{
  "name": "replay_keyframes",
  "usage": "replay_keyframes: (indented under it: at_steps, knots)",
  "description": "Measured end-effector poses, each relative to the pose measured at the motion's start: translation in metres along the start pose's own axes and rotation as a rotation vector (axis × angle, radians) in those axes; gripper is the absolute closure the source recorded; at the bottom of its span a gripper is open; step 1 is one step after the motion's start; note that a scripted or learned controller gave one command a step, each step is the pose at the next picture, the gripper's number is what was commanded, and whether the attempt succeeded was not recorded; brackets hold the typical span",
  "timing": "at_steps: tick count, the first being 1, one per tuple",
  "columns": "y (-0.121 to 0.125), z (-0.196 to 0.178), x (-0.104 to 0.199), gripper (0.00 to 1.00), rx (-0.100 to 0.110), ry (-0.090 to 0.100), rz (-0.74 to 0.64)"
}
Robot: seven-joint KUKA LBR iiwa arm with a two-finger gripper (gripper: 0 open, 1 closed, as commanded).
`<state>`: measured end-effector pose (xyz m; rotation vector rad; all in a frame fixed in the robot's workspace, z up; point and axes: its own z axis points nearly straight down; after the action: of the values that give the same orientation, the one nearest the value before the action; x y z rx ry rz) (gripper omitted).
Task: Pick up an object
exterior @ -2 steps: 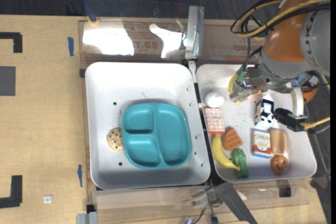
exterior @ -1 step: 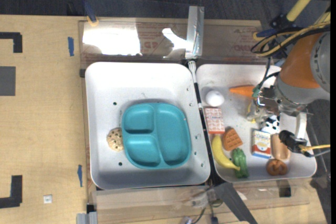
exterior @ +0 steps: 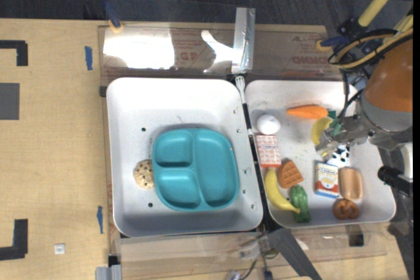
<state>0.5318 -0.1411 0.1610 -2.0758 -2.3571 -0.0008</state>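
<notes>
Camera view puts my end effector (exterior: 335,136) low in the right bin (exterior: 380,216), over a tight cluster: a yellow piece (exterior: 319,130) just beside it, the carrot (exterior: 307,112) above, a black-and-white item (exterior: 339,156) and a small carton (exterior: 326,179) just below. I cannot tell its state from this angle; nothing is visibly held. My worry is the crowding: coming down here, I could pinch two things at once or nudge the yellow piece aside and come up with nothing. The bun (exterior: 350,182) and the bin wall sit near too, so a sideways knock might jam things together. The banana (exterior: 279,192) lies well apart, and a teal tray (exterior: 195,168) sits in the left bin (exterior: 125,108).
</notes>
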Motion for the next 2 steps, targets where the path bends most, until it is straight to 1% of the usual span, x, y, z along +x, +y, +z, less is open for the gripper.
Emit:
replay_keyframes:
  at_steps: [1,2]
  knots:
    - [-0.049,-0.031,0.025,1.0,0.0,0.0,0.004]
    - [-0.036,0.041,0.046,1.0,0.006,0.002,0.288]
